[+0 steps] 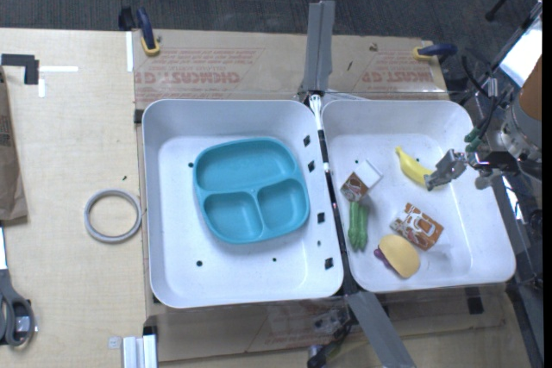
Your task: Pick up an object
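a pale wooden bench point(69, 125) fills most of the frame, with two shallow white bins side by side at its centre. the left bin point(164, 211) holds a teal divided plate point(251, 190) with three compartments, lying flat in the middle. the right bin point(483, 246) holds the small items. from the right edge of the frame the grey arm point(526, 112) reaches in, and its gripper point(445, 169) sits low over the upper right part of the right bin; whether its fingers are apart or closed cannot be told, and nothing is visibly between them. just left of the gripper, touching or nearly touching it, lies a small yellow banana point(411, 167), curved and slanting down to the right. lower in the bin are an orange and white packet point(417, 227), a round yellow and tan item point(400, 255), a green pod-like vegetable point(357, 223) and a small brown and white box point(359, 182). on the bench at left centre lies a grey ring point(113, 215).
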`<control>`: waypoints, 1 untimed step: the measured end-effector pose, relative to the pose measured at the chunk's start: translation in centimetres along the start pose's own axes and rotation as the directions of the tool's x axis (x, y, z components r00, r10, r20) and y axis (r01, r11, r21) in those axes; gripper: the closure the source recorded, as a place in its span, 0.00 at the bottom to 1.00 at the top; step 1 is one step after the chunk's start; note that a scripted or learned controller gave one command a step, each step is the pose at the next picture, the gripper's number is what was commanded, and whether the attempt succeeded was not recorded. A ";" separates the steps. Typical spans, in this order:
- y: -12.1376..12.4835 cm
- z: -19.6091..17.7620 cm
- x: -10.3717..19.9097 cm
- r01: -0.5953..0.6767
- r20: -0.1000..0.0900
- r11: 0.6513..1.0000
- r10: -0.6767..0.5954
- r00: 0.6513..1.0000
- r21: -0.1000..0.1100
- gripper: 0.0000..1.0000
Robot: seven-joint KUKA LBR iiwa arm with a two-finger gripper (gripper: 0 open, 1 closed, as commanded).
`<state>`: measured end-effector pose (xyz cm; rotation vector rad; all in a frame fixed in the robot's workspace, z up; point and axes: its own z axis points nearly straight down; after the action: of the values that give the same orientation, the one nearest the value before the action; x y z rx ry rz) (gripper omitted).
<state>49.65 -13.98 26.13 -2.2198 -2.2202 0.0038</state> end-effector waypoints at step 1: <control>3.1 9.6 -2.7 -0.603 0.001 0.798 0.603 0.798 0.005 0.00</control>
<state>52.72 -16.70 16.54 -2.8081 -1.3977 0.0097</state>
